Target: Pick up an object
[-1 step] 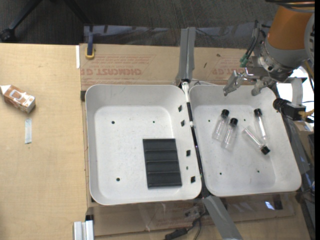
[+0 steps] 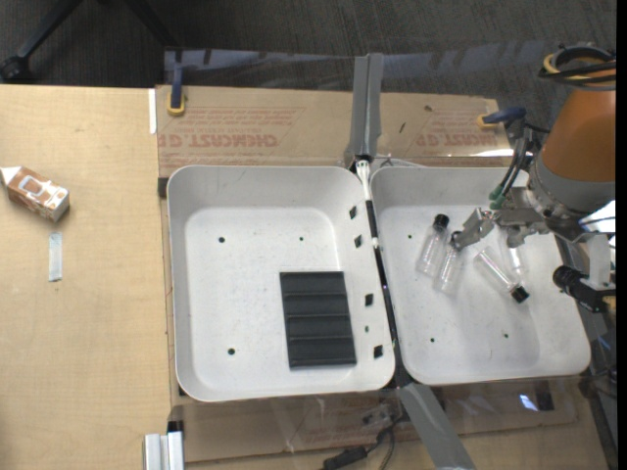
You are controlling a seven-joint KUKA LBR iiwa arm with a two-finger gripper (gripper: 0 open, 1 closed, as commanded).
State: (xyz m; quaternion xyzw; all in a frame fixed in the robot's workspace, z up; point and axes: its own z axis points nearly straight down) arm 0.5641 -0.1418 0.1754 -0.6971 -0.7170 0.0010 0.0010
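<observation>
R bin [image 2: 549, 360]: clear vials [image 2: 438, 253] center-left, another vial [image 2: 502, 273] to their right. End effector [image 2: 487, 225] just above them, finger state can't tell. L bin [image 2: 196, 360]: black ridged block [image 2: 317, 318]. Small box [image 2: 37, 193] on table, far left.

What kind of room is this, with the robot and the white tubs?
Probably a robot lab or workshop. A robot arm reaches over two white bins, clamps pin cardboard to the bench, and the floor is grey carpet.
</observation>
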